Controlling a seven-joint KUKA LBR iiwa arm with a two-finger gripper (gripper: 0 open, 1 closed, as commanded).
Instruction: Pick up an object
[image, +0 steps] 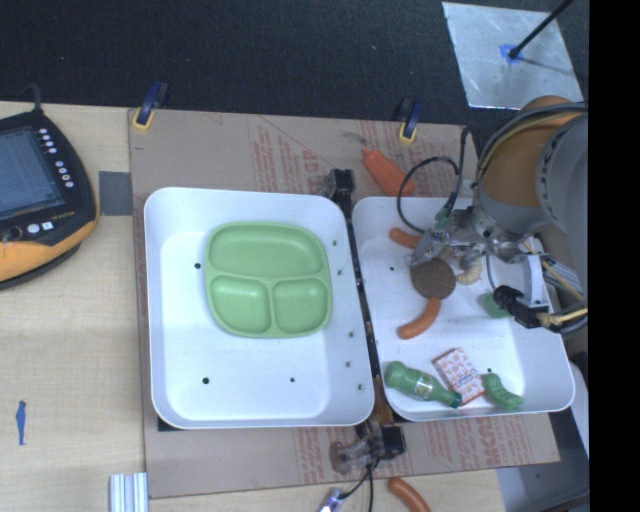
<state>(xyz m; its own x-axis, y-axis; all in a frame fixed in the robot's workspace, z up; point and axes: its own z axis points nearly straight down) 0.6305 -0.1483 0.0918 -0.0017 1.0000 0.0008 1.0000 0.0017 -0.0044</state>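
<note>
Reaching in from the right, the grey arm with its orange band (520, 160) hangs over the right-hand shallow white bin (540, 385), its two-finger gripper (440, 262) low above the bin's upper middle. Whether the claw is spread or pressed together cannot be told, as the wrist and cables hide it from above. Directly under it sits a round brown disc-shaped object (434, 281), perhaps touching the claw, though the view is too poor to say that anything is pinched.

Just below the disc lies an orange sausage-shaped toy (419, 318), tilted. A smaller orange piece (403, 238) lies near the bin's upper left, beside the gripper. A small green lump (494, 303) rests to the right, next to a black cable fitting (520, 307). Along the bin's near edge lie a green bottle-shaped toy (420, 384), a red-and-white printed packet (459, 372) and a second green piece (501, 394), close together.

The left-hand white bin (180, 400) holds a pale green divided plastic plate (268, 278) with three compartments, lying flat. Outside the bins, an orange carrot-like toy (386, 172) lies on the brown cardboard sheet (250, 150), and a control pendant with a screen (35, 200) rests at far left.
</note>
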